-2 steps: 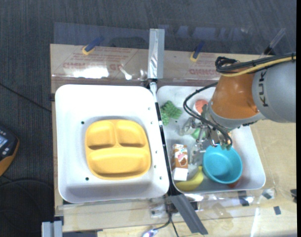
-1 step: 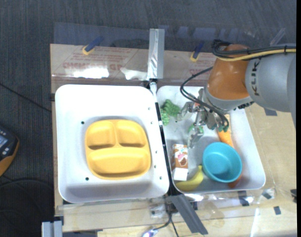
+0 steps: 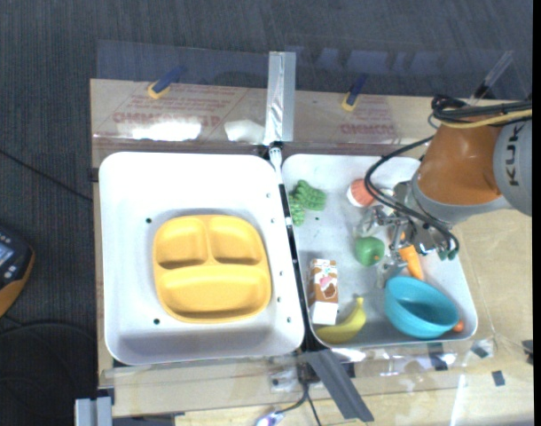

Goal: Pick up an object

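End effector (image 3: 396, 242), jaw state not discernible, hangs beside the green apple (image 3: 369, 251) in the right bin (image 3: 328, 169); centre over the apple before closing.

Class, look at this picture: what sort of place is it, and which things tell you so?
Probably a robotics lab bench: a grey and orange robot arm reaches over two white bins, with toy food like a banana and a yellow tray.
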